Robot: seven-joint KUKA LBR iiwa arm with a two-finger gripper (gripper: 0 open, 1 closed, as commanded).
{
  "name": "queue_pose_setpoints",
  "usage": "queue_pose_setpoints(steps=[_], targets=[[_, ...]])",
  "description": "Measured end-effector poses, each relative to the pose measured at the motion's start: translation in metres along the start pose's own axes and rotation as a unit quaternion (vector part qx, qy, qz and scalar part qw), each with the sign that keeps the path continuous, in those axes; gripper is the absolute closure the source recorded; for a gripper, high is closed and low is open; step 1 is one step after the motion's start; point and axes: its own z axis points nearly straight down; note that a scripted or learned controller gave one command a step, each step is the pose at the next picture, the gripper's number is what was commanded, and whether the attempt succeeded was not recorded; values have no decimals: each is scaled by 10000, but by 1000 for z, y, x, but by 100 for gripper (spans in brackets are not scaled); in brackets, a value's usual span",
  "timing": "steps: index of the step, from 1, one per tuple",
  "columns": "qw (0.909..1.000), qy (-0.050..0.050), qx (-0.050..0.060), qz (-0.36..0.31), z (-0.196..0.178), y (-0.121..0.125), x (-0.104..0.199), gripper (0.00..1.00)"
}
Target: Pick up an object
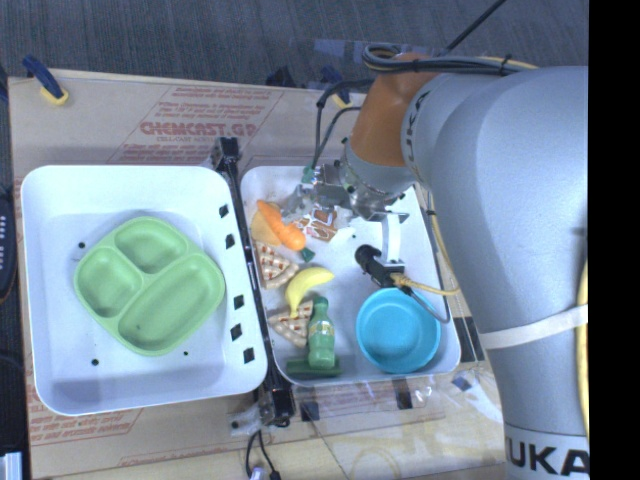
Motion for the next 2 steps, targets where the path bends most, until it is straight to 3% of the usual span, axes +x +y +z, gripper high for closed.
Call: queue_pose_setpoints(steps=[1, 2], targets=[[9990, -63, -219, -397, 8, -17, 0, 0], [9988, -85, -204, -430, -5, -16, -2, 100]])
